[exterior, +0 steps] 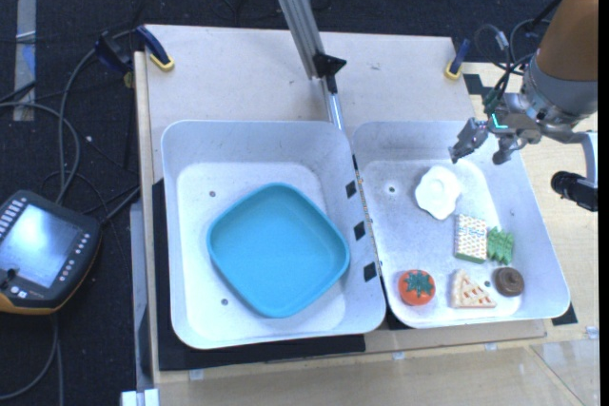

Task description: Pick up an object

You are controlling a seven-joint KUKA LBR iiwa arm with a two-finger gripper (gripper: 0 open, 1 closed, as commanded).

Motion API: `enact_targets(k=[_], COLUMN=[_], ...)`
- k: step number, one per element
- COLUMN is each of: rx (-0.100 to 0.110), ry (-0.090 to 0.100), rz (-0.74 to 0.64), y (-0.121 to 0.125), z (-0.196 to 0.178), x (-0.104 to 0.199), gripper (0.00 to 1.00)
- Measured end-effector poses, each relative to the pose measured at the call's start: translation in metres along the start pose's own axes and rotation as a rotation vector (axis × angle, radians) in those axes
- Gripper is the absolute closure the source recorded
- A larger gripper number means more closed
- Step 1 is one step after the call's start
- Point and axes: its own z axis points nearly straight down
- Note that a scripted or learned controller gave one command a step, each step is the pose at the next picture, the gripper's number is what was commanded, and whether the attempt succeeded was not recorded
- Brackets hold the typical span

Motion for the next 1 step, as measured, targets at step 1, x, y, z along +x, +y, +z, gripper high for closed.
enact_targets(k=[1], rx=[0.0], ry=[0.0], rz=[0.0], y=[0.0], z=[0.0], x=[0.0], gripper=[0.0])
